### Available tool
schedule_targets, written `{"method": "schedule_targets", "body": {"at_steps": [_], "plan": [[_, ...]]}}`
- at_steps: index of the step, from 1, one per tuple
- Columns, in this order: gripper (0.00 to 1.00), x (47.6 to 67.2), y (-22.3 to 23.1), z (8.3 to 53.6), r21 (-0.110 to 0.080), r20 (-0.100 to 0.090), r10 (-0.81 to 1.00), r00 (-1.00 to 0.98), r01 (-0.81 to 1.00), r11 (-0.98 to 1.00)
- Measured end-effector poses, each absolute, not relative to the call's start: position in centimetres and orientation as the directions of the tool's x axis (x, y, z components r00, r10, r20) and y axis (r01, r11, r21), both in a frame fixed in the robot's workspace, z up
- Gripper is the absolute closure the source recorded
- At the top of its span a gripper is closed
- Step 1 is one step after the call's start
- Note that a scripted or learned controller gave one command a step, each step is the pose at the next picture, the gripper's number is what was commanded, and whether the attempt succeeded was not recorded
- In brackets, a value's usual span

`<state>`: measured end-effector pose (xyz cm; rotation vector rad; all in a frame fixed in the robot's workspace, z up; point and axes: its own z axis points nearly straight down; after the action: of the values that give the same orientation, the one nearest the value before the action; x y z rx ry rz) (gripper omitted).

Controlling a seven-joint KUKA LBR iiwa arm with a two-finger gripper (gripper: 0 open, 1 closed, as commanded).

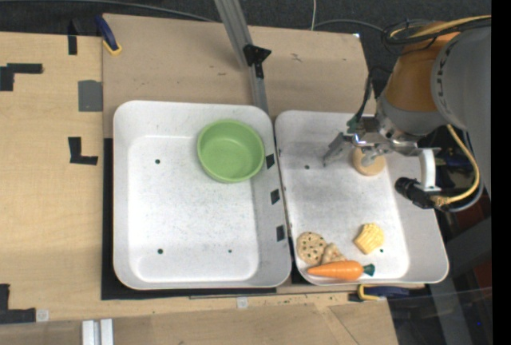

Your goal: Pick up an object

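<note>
My gripper (352, 152) hangs over the upper part of the right bin (335, 200), its fingers spread open. One dark finger (333, 152) points left and down toward the bin floor. A small tan round object (370, 166) lies just under the gripper's right side, partly covered by it; whether a finger touches it I cannot tell. Nothing is held between the fingers. Along the near edge of the right bin lie a brown cookie (310, 244), a yellow wedge-shaped piece (368, 238) and an orange carrot (339, 271).
A green bowl (231, 150) stands in the upper right part of the left bin (160, 200). A grey pole (231, 8) slants over the back of the bench. The arm's grey and orange body (431, 84) and its cables crowd the right bin's far right side.
</note>
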<state>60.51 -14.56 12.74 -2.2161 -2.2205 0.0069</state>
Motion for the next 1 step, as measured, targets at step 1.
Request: {"method": "schedule_targets", "body": {"at_steps": [1], "plan": [[1.0, 60.64, -14.52, 14.03, -0.002, 0.0, 1.0, -0.003, 1.0, 0.003]]}}
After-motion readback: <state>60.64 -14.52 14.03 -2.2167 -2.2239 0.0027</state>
